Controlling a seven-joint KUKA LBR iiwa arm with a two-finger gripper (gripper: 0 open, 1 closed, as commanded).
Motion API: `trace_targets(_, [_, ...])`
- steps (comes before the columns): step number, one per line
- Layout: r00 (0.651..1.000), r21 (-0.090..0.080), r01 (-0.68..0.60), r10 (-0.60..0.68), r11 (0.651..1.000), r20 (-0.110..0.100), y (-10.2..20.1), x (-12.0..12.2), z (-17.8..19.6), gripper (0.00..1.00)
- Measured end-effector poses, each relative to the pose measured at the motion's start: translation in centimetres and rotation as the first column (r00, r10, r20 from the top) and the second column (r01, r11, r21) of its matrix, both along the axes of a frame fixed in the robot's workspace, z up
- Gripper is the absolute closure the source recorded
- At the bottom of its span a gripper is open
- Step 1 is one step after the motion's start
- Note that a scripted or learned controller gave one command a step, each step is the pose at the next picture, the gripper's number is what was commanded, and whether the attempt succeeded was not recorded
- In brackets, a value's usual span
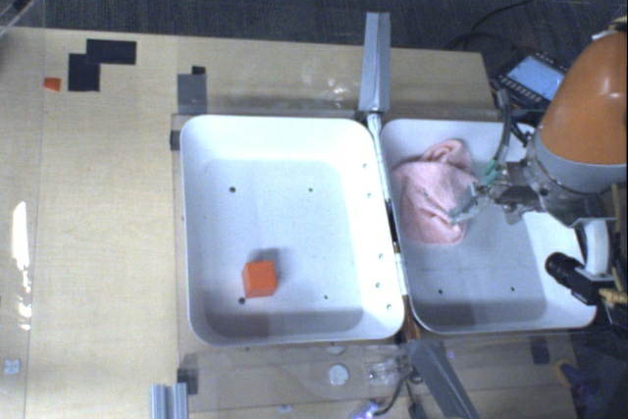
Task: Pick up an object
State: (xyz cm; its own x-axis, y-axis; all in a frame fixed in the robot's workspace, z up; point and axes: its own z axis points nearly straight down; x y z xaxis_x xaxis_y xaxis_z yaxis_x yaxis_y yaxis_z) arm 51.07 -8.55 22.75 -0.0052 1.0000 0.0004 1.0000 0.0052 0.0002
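The bench (98,240) is pale wood, with black patches and a small orange mark near its far left corner; on it two white bins sit side by side, touching along a grey divider bar (376,64) that runs away from their shared edge. The left bin (285,162) is the larger in view; the right bin (491,289) lies partly under the arm (589,113), which comes in from the right, its orange band bulking over the bin's far right corner. In the right bin a pink cloth (427,191) lies crumpled against the left wall, toward the far side; the gripper (469,203) sits at the cloth's right edge, fingertips touching or pressing into the folds; how wide it stands, and whether any cloth lies between the fingers, I cannot tell. In the left bin an orange block (260,279) rests alone near the front left, well apart from the cloth and the gripper.
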Motion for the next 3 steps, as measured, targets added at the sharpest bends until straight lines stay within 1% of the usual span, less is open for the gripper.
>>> trace_targets(1, [0.989,-0.002,-0.146,0.146,0.989,0.008,-0.1,4.3,-13.3,0.00])
trace_targets(2, [0.989,-0.004,-0.146,0.146,0.989,0.012,-0.1,4.5,-12.4,1.00])
trace_targets(3, [0.986,-0.001,-0.170,0.170,0.986,0.003,2.5,12.1,-4.4,1.00])
